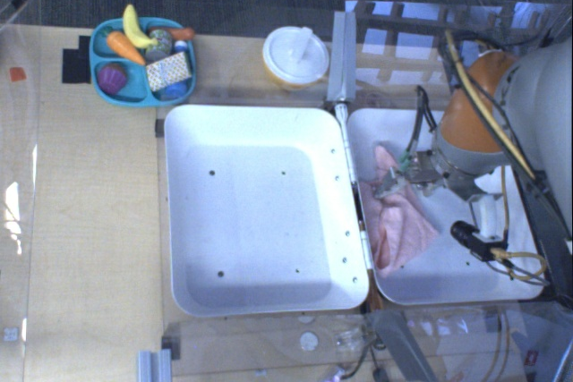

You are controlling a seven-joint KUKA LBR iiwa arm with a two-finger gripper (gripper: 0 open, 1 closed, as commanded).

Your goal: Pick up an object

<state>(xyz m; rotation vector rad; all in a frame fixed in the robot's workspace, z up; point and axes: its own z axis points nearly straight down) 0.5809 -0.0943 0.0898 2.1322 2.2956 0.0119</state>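
Camera view, from above: a crumpled pink cloth [396, 219] lies in the right white bin [448, 277], against its left wall, its long axis running from far to near. The grey arm's gripper [400, 177] sits low over the cloth's far half, at or just above the fabric. Whether the fingers are spread or closed cannot be told; no fabric is clearly seen between them. Most of the cloth lies nearward and slightly left of the gripper. The left white bin [260, 210] has nothing for it. A blue tray of toy food [141, 60] and a white lidded bowl [296, 56] stand on the tabletop [81, 219], well apart.
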